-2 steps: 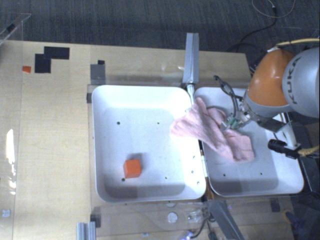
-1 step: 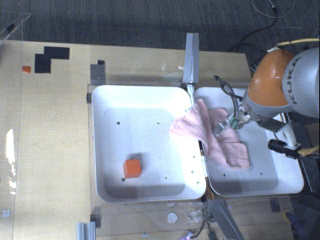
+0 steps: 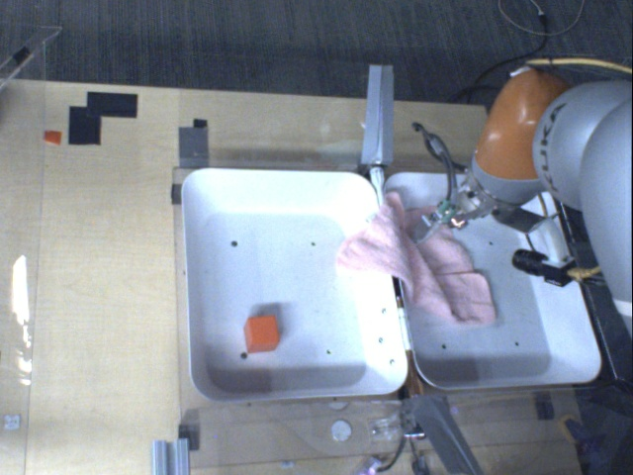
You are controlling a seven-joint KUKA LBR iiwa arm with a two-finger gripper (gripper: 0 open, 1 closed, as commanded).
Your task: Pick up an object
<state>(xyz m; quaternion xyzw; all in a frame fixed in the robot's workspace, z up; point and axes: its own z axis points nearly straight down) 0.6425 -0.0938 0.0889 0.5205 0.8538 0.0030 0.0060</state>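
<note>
A pink cloth [image 3: 435,270] lies draped over the shared rim of the two bins, most of it in the right bin [image 3: 539,339] and one corner hanging into the left bin [image 3: 227,206]. An orange cube [image 3: 262,332] rests near the front of the left bin. My gripper [image 3: 442,218] is low at the back of the right bin, at the upper edge of the cloth and seemingly touching it. The arm's orange band and grey wrist rise behind it to the right.
A grey metal post [image 3: 379,117] stands behind the gap between the bins. Black blocks [image 3: 99,115] and a small orange piece [image 3: 52,138] sit on the bench at the far left. A black cable clip [image 3: 539,263] hangs over the right bin.
</note>
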